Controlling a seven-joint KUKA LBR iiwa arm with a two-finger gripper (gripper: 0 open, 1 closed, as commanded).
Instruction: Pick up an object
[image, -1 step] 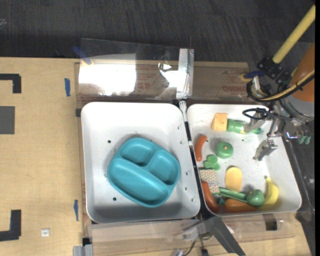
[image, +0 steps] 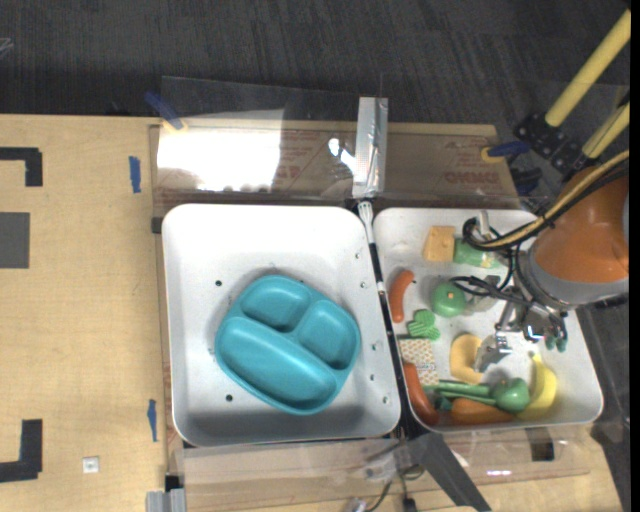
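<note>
Two white bins (image: 190, 300) sit on a tan bench (image: 80, 300) over dark floor; the arm (image: 585, 245) reaches down among toy food (image: 470, 375) in the right bin, gripper (image: 497, 352) state unclear.

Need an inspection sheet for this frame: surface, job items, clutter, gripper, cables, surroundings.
Surface: tan bench bearing left bin and right bin, side by side.
Job's things: toy foods piled in right bin: red sausage, green pepper, banana, carrot, cheese cube.
Clutter: teal divided plate in left bin.
Gripper: gripper low over the pile; finger state unclear.
Cables: black and yellow cables run from the wrist across the right bin's far edge.
Surroundings: clear plastic sheet taped behind the bins; dark floor.
</note>
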